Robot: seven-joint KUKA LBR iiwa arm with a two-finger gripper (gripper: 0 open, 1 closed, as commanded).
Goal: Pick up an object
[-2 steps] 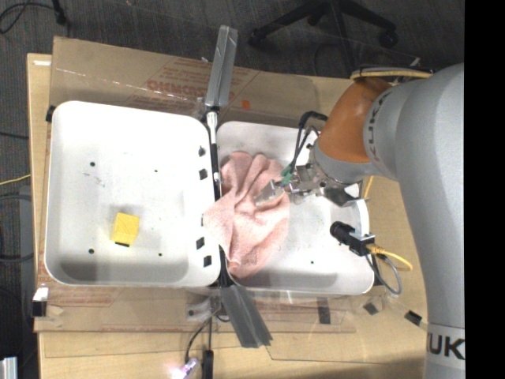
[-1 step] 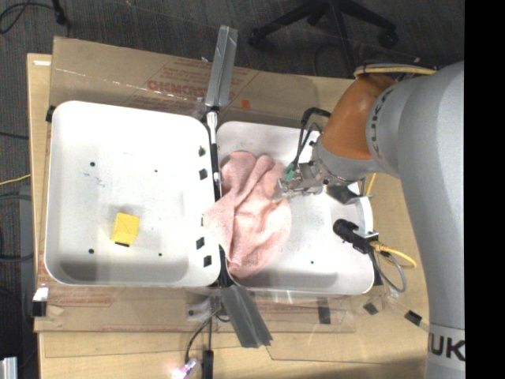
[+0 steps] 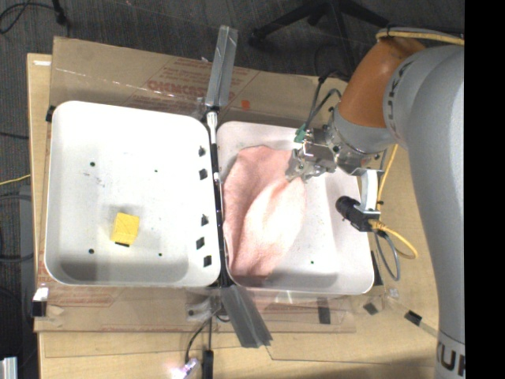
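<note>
A pink cloth (image 3: 264,215) lies crumpled in the right bin (image 3: 347,263), covering most of its left half. My gripper (image 3: 304,169) is low over the cloth's upper right corner and looks to be touching the fabric there. The arm's grey wrist and orange band (image 3: 371,77) come in from the upper right. A small yellow block (image 3: 125,228) rests on the floor of the left bin (image 3: 95,133), far from the gripper.
A metal divider bar (image 3: 215,133) runs between the two bins. A black connector and yellow cable (image 3: 371,219) hang at the right bin's right rim. Cardboard lies under and behind the bins.
</note>
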